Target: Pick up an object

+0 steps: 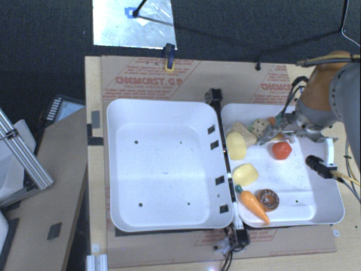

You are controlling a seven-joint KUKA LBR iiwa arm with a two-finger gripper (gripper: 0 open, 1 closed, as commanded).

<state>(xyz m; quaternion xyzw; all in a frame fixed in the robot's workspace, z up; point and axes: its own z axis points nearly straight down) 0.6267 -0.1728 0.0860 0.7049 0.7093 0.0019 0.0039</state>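
Reaching in from frame right over the right bin (324, 208), gripper (271, 133) low beside red tomato (281, 149); finger state impossible to tell, blurred

Arm (338, 89) cut off at right edge

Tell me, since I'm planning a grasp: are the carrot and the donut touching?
Touching. The camera view shows the carrot lying against the donut's left edge, no gap between.

2 white bins (163, 109), 1 carrot (254, 206), 1 doughnut (268, 199), 1 tomato (281, 149).
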